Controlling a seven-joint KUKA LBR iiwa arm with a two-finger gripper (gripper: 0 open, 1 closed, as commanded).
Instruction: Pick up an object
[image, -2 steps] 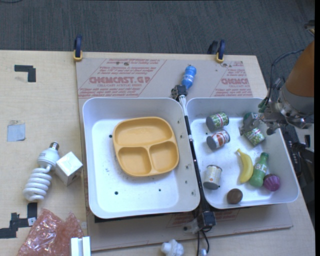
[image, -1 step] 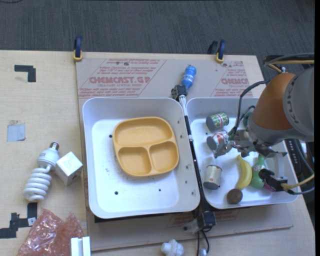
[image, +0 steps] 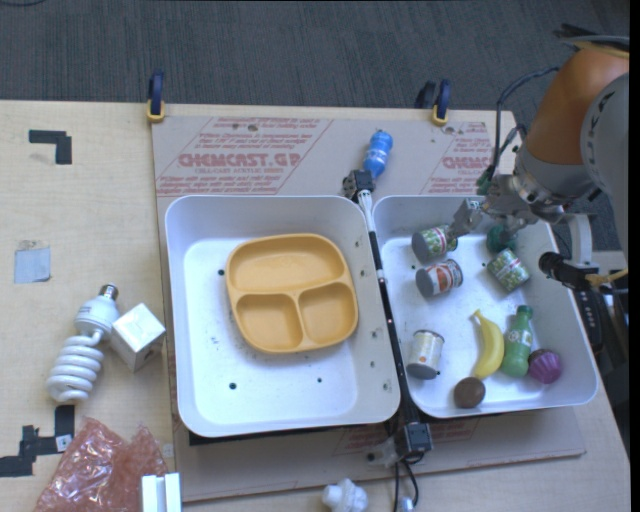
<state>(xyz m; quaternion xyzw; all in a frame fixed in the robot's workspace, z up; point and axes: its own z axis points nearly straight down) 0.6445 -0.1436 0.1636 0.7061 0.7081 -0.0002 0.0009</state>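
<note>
Lying beside pincer (image: 470, 213): green-labelled can (image: 433, 241)

In the right bin (image: 571, 300) we see cans (image: 440, 277) crowding 11 o'clock and a banana (image: 489, 345) and bottle (image: 517, 343) toward 4; open floor lies around 9 o'clock, near the lone can (image: 426, 352).

Landmark: the banana (image: 489, 345), lying in the right bin (image: 573, 300).
Gripper (image: 484, 222): well above the banana, low over the bin's far end.
Cans: one (image: 433, 242) just beside the gripper, another (image: 439, 278) between it and the banana, a third (image: 426, 352) left of the banana.
Green bottle (image: 517, 344): touching the banana's right side.
Left bin (image: 190, 300): holds a yellow divided tray (image: 291, 292).
</note>
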